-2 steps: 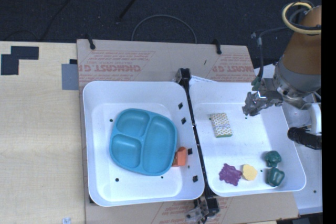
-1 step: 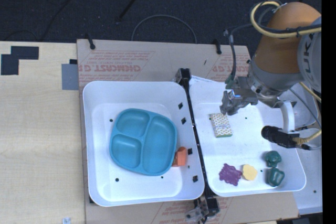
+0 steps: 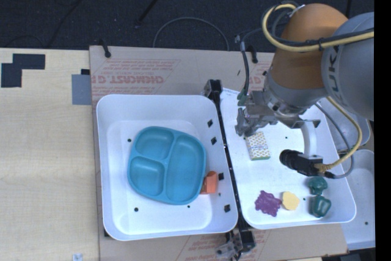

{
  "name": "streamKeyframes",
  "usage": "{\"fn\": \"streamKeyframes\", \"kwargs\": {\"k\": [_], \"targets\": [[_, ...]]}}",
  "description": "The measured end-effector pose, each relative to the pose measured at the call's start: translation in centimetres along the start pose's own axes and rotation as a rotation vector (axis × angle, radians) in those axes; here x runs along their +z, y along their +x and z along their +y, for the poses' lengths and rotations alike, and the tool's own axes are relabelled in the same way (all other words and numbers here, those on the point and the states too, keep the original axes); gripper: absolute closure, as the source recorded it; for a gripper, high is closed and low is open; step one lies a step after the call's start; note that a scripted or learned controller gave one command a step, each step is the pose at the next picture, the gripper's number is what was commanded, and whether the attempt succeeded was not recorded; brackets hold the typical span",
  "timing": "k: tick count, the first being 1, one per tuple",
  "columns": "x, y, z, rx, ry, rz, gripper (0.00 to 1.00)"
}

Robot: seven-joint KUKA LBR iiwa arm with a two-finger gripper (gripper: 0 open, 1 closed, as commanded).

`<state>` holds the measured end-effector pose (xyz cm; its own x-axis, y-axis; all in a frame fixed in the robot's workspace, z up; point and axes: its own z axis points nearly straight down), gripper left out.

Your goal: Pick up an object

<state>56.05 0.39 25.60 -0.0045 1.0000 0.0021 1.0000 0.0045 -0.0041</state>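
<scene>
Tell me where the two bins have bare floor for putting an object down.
Left bin: bare strips around the blue plate, widest along its near edge. Right bin: bare middle between patterned block and purple piece; crowded under gripper and near corner.

One fixed camera here, perched high over the pale wooden desk [image 3: 43, 150] and looking down at a slant. It sits far enough back to take in both shallow white plastic bins, the left bin [image 3: 116, 217] and the right bin [image 3: 342, 211], side by side. The grey arm with the orange band [image 3: 305, 46] reaches in from the picture's right.
</scene>
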Motion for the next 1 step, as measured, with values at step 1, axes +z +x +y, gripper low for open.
{"fn": "streamKeyframes", "kwargs": {"k": [1], "targets": [[1.86,4.90,0.27,0.000,0.002,-0.001,1.00]]}}
